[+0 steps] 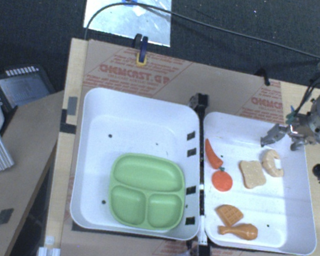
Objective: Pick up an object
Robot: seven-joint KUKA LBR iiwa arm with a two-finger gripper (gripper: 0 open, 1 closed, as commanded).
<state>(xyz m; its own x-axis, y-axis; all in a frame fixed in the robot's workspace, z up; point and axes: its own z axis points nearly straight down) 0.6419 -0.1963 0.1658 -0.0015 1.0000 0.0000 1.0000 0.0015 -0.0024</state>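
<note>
Approach step. Gripper (280,133) hovers at 1 o'clock of right bin (300,196), fingers apart, nothing between them. Nearest target: pale bun (273,163) just below at 6 o'clock, beside toast (252,174). Next move likely calls for dropping straight down, jaws straddling bun.

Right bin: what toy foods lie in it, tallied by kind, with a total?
Carrot: 1
Tomato: 1
Bread slice: 1
Pale piece, kind unclear: 1
Waffle: 1
Chicken drumstick: 1
Total: 6
</note>
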